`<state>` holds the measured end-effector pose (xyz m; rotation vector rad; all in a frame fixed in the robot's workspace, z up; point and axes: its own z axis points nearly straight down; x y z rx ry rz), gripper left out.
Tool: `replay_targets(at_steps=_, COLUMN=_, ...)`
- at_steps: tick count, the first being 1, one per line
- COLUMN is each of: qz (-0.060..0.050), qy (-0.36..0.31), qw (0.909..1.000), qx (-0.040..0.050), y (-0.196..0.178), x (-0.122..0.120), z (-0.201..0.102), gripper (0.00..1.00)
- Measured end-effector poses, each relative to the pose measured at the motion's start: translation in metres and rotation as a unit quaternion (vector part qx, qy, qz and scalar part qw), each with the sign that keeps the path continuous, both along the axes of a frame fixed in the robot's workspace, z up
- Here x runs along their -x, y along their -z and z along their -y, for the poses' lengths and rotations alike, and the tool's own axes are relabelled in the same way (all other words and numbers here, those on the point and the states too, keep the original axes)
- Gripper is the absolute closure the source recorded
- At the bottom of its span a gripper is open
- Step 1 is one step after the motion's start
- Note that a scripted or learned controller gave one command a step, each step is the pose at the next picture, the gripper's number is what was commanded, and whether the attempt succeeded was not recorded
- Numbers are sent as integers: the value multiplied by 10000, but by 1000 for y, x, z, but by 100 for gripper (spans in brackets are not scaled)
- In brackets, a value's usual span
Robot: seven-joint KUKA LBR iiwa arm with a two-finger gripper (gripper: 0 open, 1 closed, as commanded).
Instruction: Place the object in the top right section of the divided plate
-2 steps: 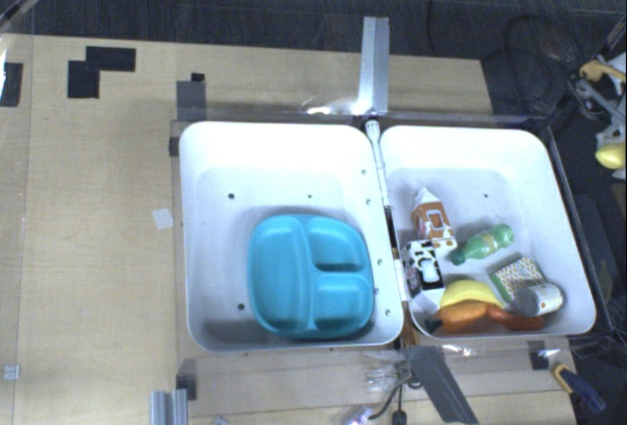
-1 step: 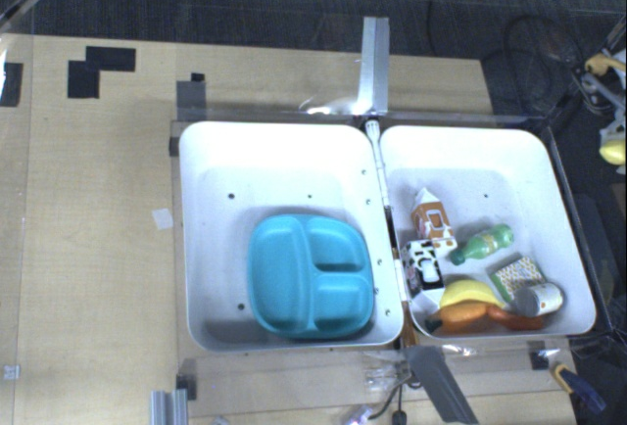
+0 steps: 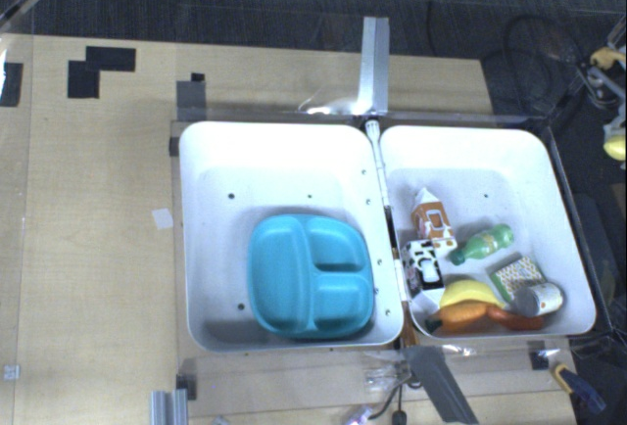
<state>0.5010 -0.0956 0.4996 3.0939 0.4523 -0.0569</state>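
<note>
Plate (image 3: 312, 278) sits in the left bin (image 3: 211, 217); you cannot tell the gripper's state, so take the bottle (image 3: 482, 244) from the right bin's (image 3: 509, 159) clutter and release low over the top right section (image 3: 339, 240).

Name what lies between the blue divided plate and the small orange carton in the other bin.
In the camera view, bare white bin floor, then the two bins' adjoining walls, separate the divided plate from the orange carton.

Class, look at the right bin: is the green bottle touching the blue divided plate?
Apart. The camera view shows the green bottle lying in the right bin, while the blue divided plate sits in the left bin, with the bins' rims between them.
</note>
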Motion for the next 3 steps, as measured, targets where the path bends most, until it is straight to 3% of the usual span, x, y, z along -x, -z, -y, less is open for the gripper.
replay_targets(at_steps=3, qz=-69, qy=-141, qw=9999, qx=31, y=-25, x=-5, z=-2, gripper=100)
